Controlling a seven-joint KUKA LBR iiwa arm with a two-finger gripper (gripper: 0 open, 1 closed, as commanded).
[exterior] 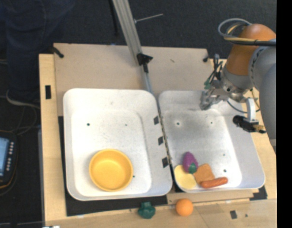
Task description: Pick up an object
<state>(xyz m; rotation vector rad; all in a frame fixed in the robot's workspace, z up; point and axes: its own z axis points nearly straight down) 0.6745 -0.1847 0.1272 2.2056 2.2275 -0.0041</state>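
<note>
My gripper (pixel 206 100) hangs over the far rim of the right bin (pixel 203 127), pointing down; nothing shows between its fingers. At the near edge of that bin lies a cluster of small things: a purple piece (pixel 189 160) with a green end, a pale yellow disc (pixel 184 179), an orange-brown chunk (pixel 203 172) and a red-orange sausage shape (pixel 214 182). All of these sit well toward the front, apart from the gripper. A yellow bowl (pixel 111 169) rests in the near part of the left bin (pixel 108 118).
An orange ball (pixel 184 207) and a dark green object (pixel 146 210) lie on the bench in front of the bins. A grey metal pole (pixel 131 32) slants down to the divide between the bins. Black clips (pixel 161 140) line that divide.
</note>
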